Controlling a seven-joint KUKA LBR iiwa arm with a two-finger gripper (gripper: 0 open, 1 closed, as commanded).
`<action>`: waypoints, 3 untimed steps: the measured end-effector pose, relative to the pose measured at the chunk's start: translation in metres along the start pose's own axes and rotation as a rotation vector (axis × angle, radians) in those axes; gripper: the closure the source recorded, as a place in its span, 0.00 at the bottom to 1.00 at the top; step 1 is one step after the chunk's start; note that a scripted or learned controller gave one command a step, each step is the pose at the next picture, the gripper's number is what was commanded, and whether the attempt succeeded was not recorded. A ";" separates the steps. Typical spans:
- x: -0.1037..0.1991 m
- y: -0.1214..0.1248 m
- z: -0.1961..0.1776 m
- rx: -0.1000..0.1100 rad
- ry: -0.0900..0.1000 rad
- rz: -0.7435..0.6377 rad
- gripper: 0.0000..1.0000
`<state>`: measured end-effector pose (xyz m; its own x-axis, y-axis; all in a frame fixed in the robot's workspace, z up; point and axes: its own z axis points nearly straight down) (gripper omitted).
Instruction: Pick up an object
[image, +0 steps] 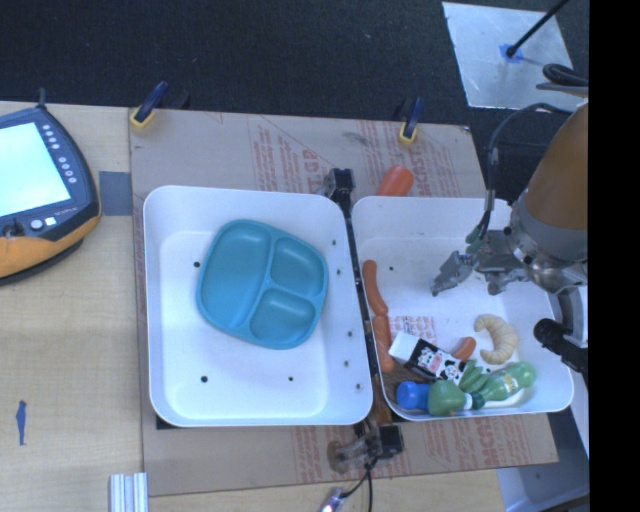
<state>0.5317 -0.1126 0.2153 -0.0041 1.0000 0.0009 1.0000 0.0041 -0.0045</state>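
My gripper (472, 279) hangs over the upper middle of the right bin (420, 215), with its fingers spread and nothing between them. Below it in the bin's front right lie a tan croissant (497, 338), a small orange piece (464, 348), a black-and-white box (430, 358), a blue ball (409, 395) and green toy pieces (482, 386). A long orange sausage (376, 305) lies along the bin's left wall, well to the left of the gripper.
The left bin (170, 300) holds a blue divided plate (263, 284). An orange object (396, 180) rests outside, behind the right bin. A tablet (40, 190) sits at the far left of the bench. Clamps (148, 105) hold the cardboard's back edge.
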 end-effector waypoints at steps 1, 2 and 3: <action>0.005 -0.034 0.121 -0.005 -0.001 -0.001 0.00; 0.004 -0.033 0.111 -0.006 -0.001 -0.007 1.00; -0.047 -0.033 0.019 -0.004 -0.002 0.002 1.00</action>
<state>0.4987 -0.1602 0.1968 -0.0025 1.0000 -0.0008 1.0000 0.0025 -0.0008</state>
